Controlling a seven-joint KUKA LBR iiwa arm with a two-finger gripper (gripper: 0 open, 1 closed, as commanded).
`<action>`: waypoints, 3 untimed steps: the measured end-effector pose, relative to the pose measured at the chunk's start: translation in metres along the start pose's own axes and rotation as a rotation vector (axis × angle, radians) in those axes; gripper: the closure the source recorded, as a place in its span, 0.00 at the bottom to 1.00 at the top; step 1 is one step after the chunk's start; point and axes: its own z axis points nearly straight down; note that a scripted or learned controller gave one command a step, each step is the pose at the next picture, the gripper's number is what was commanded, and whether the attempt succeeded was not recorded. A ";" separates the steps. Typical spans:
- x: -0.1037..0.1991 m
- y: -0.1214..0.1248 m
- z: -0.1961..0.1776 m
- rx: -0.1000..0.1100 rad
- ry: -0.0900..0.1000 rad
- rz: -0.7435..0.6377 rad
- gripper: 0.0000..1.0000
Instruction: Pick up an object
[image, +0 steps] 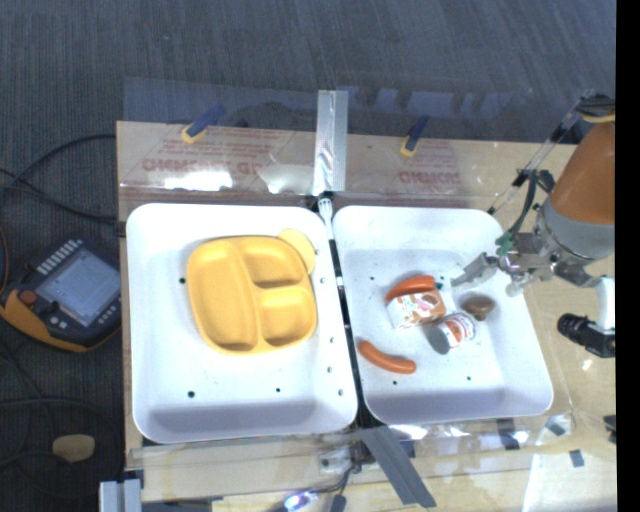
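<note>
The right white bin (500, 395) holds several small objects. A white cup with a red-orange top (414, 302) lies near the middle, with a small printed can (459, 328) to its right. A brown round piece (480, 306) sits by the can. An orange sausage (387, 357) lies nearer the front. My gripper (482, 268) hangs over the bin's right side, just above and beside the brown piece, at the end of the grey wrist with the orange band (590, 175). Nothing shows in its grasp.
The left white bin (160, 400) carries a yellow divided tray (252, 292). A metal divider post (330, 140) stands at the back between the bins. A teach pendant (62, 295) lies off the bench at the left. Cables run by the arm at right.
</note>
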 end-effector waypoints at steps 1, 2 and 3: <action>0.005 0.003 0.068 -0.032 -0.008 0.055 0.00; 0.053 -0.022 0.079 -0.064 -0.018 0.062 0.00; 0.043 -0.062 0.100 -0.024 -0.010 -0.079 0.00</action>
